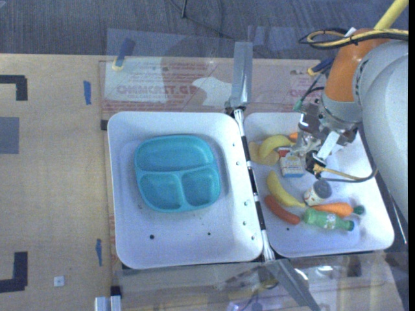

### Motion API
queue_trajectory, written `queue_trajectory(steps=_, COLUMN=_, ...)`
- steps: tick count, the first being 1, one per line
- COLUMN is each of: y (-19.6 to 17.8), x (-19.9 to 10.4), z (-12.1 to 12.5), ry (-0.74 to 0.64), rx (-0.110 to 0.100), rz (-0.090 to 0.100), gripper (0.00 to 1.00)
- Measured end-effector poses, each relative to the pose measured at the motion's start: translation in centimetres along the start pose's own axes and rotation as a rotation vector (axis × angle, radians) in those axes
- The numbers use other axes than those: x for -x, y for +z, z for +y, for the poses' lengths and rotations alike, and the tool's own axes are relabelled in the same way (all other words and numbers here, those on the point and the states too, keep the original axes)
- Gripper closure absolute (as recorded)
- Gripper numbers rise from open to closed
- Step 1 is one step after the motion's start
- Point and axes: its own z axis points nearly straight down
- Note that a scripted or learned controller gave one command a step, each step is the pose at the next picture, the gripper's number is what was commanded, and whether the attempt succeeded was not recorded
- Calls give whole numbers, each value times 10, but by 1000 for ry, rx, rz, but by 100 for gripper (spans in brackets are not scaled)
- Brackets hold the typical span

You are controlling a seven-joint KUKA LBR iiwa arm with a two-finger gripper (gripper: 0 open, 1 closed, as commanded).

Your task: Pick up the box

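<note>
Grey carpet runs along the top of your view, and below it a wooden bench point(52, 193) carries two shallow white bins side by side. Your left bin point(123, 238) holds a teal divided plate point(176, 172) with three compartments, lying flat near its middle. Your right bin point(376, 235) holds the clutter: two bananas, one point(269, 146) near the upper left corner and another point(280, 192) below it, a red sausage-like piece point(283, 210) lower still, a carrot point(336, 208) with a green tip, and a green bottle point(327, 221) lying on its side just under the carrot. A small round grey-capped item point(319, 190) sits just beside the carrot.

Your box point(292, 165), small with a white and orange face, sits in the upper middle of the right bin, between the two bananas. The gripper point(305, 153) comes in from the right under the orange band and hangs directly over the box's right edge. From this angle you cannot tell how far apart the fingers are, nor whether they have hold of the box.
</note>
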Motion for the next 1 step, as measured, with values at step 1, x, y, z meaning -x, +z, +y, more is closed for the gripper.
queue_trajectory(steps=1, y=-120, x=-56, z=-70, ry=175, rx=64, rz=34, gripper=100)
